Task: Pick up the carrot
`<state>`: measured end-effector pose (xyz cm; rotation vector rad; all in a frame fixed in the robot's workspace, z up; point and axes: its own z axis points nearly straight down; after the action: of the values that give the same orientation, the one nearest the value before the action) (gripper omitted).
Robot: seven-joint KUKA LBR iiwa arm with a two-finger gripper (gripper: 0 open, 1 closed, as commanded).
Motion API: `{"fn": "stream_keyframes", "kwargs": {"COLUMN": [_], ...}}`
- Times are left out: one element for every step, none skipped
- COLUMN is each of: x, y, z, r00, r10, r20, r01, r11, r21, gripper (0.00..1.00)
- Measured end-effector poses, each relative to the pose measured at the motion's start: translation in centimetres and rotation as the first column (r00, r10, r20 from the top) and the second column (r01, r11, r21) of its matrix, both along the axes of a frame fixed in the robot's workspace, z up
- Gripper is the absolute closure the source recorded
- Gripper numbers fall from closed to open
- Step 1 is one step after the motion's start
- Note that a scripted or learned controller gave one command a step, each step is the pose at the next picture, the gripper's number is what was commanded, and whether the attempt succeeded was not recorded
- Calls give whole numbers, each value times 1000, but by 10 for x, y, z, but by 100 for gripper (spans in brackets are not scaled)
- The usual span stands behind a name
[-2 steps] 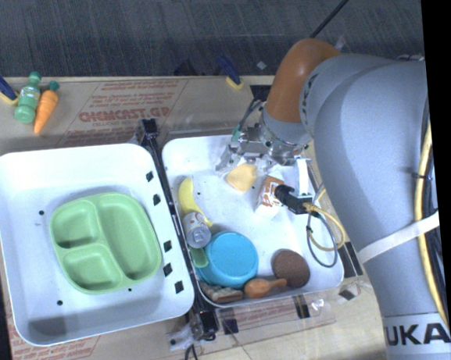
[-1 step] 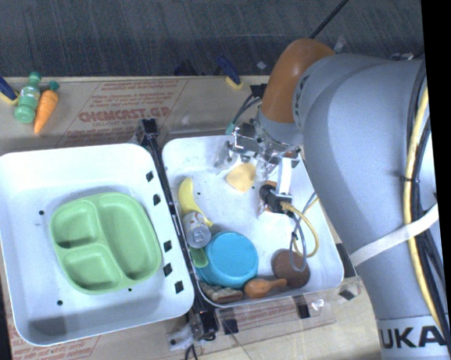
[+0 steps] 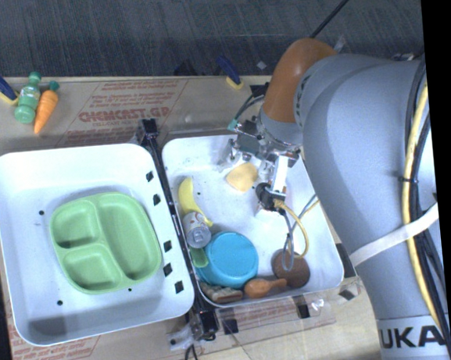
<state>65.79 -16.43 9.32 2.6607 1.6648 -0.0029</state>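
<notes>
The carrot (image 3: 44,109), orange with a green top, lies on the cardboard outside the bins, at the far left corner of the bench. It rests against a green toy bottle (image 3: 26,100). My gripper (image 3: 244,152) hangs low in the far part of the right bin (image 3: 321,230), far to the right of the carrot. It sits just above a pale yellow wedge (image 3: 241,177). The wrist hides its tips.
The right bin also holds a banana (image 3: 186,197), a small can (image 3: 197,234), a blue bowl (image 3: 231,259), a brown round item (image 3: 289,265) and an orange-brown piece (image 3: 262,287). A green divided plate (image 3: 105,241) lies in the left bin (image 3: 13,178). Blue clamps sit along the far edge.
</notes>
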Motion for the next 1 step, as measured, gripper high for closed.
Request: {"fn": "stream_keyframes", "kwargs": {"x": [-64], "y": [-26], "z": [104], "r00": [998], "r10": [-61], "r20": [3], "r01": [61], "r11": [998], "r21": [2], "gripper": [0]}}
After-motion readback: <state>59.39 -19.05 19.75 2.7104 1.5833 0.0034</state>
